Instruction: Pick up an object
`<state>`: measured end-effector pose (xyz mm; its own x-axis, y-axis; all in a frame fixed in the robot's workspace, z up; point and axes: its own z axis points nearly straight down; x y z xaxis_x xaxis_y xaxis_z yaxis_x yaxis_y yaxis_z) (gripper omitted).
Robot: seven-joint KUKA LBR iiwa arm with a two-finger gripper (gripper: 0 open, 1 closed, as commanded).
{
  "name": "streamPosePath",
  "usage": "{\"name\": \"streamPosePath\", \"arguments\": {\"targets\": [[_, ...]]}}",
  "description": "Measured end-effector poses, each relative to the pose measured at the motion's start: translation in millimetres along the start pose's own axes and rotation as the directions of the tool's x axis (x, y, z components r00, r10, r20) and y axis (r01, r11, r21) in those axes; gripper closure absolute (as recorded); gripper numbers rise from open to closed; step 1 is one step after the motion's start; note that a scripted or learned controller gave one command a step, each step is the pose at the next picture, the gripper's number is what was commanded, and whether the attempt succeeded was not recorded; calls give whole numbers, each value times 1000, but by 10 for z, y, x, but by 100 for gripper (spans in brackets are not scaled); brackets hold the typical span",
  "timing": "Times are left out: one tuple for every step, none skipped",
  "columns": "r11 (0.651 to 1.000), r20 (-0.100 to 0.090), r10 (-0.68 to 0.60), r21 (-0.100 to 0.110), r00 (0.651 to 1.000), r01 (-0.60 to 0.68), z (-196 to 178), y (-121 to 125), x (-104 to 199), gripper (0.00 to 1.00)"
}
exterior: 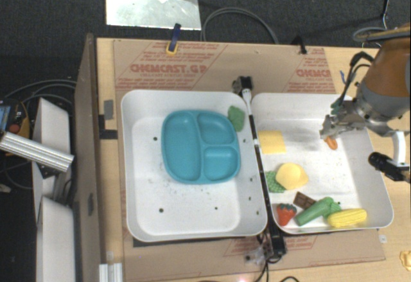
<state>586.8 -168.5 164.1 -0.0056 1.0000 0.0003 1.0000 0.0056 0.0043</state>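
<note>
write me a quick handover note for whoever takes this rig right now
Gripper: over the right bin, fingers closed on a small orange piece, lifted near the bin's upper right.
Still in the right bin: yellow block, yellow round piece, corn cob, green vegetable, strawberry.
Left bin: blue divided plate.
Done: grasp appears made. Left: confirm it holds.

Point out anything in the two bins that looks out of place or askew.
One thing stands out: a green leafy piece in the left bin leans against the right wall beside the blue divided plate, away from the other toy food, which sits in the right bin. A small orange piece shows just below the end effector.
</note>
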Motion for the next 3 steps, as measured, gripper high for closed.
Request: {"name": "streamPosePath", "arguments": {"targets": [[1000,2,6,3,1000,-6,243,6,-253,100],[1000,1,-2,-3,1000,2,-405,56,101,100],[1000,0,-3,1,1000,3,-487,99,551,100]]}}
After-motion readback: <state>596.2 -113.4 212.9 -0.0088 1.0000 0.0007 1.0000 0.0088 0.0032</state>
